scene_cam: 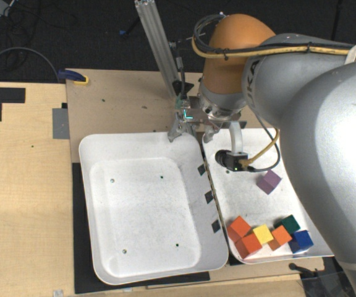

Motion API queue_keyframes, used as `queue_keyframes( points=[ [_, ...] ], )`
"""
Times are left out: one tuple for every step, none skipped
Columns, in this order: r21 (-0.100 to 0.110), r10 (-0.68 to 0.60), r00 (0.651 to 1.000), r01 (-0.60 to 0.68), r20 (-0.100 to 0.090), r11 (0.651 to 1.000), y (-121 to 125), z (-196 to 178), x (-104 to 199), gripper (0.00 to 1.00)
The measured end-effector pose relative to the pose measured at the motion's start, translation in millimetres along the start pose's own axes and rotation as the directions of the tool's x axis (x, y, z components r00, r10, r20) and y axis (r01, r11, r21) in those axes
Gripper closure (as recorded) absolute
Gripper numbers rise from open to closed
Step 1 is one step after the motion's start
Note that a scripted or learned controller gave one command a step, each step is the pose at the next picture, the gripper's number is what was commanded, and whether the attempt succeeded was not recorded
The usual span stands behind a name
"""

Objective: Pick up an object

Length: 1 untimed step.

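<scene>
Surface (23, 166): pale wood-grain board, matt, with black and grey rectangular patches at its far left.

Left bin (141, 209): shallow white plastic tray with rounded corners and a raised lip. Its broad flat floor is marked by a few small dark dots. Its right lip touches the neighbouring bin.

Metal rail (156, 42): slotted silver extrusion, leaning, with its foot at the far edge between the bins.

End effector (193, 127): grey metal, low over the far end of the seam between the bins, below the orange band. How far open it is cannot be told, and nothing is seen held in it.

Right bin (240, 193): the same white plastic, partly covered by the grey arm on its right.

Purple cube (268, 182): matt, slightly turned, alone at mid-bin with open floor around it.

Near-corner cluster, packed close against the near lip: two red-orange blocks (240, 226), yellow block (262, 234), orange block (281, 235), green block (288, 223), blue block (300, 241).
</scene>
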<state>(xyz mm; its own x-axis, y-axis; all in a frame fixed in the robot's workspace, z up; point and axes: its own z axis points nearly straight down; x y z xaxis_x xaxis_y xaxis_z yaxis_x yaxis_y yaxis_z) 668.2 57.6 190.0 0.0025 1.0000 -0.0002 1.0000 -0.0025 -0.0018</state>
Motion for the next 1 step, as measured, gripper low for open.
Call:
queue_keyframes(
  points=[
    [0.000,0.000,1.000,0.000,0.000,1.000,0.0,0.0,-0.1,0.00]
  ],
)
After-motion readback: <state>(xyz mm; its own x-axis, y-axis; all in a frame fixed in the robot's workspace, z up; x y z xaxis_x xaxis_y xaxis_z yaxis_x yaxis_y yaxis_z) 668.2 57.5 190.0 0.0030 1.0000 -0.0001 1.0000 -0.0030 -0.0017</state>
